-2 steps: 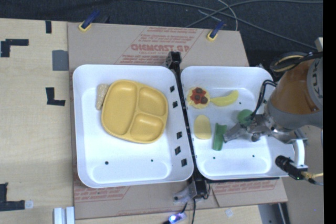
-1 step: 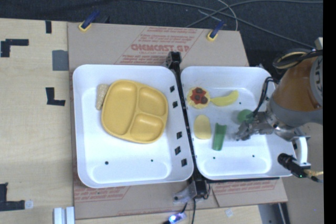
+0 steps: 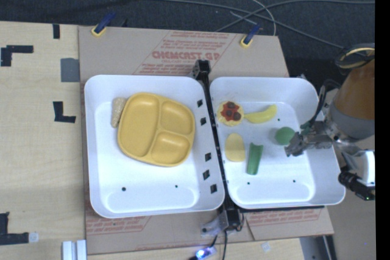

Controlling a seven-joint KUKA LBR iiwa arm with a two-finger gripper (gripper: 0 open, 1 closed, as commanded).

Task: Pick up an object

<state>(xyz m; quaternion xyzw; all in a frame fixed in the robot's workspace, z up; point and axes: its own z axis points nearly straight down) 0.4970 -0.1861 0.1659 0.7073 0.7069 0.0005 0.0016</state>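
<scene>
The pincer (image 3: pixel 297 147) is poised low in the right bin (image 3: pixel 304 192), just right of a green ball (image 3: pixel 283 135); whether its tips are apart cannot be told; a clean grasp is best served by centring over the ball before closing.

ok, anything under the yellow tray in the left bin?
A tan, bread-like piece pokes out from under the yellow tray's left edge. How far it extends underneath, or whether anything else lies there, is hidden.
</scene>
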